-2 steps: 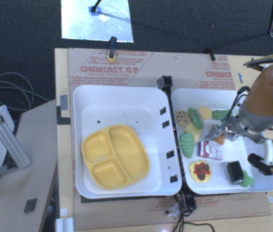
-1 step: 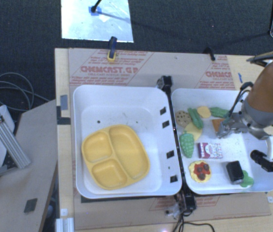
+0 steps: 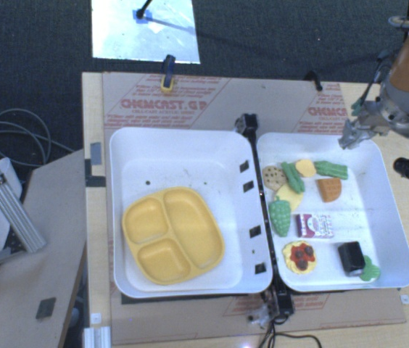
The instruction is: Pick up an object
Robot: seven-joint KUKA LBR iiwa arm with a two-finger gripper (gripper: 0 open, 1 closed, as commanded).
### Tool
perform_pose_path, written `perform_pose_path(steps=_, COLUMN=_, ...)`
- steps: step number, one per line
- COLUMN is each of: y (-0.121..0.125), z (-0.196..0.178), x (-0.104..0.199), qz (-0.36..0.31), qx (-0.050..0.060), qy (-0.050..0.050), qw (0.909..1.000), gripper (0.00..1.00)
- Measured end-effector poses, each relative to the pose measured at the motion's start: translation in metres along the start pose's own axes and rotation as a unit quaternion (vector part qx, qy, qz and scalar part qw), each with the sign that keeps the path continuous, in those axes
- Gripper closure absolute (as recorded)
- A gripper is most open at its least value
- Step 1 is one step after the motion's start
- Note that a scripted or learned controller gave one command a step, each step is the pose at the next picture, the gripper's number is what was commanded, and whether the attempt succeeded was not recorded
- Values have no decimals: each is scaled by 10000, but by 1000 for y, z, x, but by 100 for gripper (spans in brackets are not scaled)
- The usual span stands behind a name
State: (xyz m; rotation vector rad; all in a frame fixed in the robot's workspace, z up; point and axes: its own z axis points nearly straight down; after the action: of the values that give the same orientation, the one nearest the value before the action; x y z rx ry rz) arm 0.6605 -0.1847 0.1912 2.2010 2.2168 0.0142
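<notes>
Over the far right corner of the right bin (image 3: 386, 216), the arm comes in from the right edge, its orange band high in the upper right and the grey wrist angled down and to the left. The gripper (image 3: 351, 138) sits at the bin's back rim, above the toys and touching none of them. Whether it is open or closed cannot be told from this angle.

Count, right bin: one round cookie (image 3: 271, 175), one dark green pod (image 3: 292, 176), one small yellow piece (image 3: 305, 167), one light green pod (image 3: 331, 169), one orange wedge (image 3: 328, 188), one pale yellow piece (image 3: 288, 196), one bumpy green vegetable (image 3: 280, 217), one purple and white carton (image 3: 313, 225), one small pizza (image 3: 300, 256), one black block (image 3: 351, 257) and one green piece (image 3: 369, 270) touching that block's right side. All lie loose on the bin floor.

Count, left bin (image 3: 190, 147): one yellow tray (image 3: 172, 234) with three compartments, set toward the near left.
</notes>
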Motion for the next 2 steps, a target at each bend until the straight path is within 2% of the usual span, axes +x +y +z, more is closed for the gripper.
perform_pose_path(steps=1, y=-5, z=7, x=0, qz=13, qx=75, qy=22, qw=10000, gripper=0)
perform_pose_path(steps=2, y=-12, z=47, x=-23, qz=35, qx=92, qy=23, qw=9999, gripper=0)
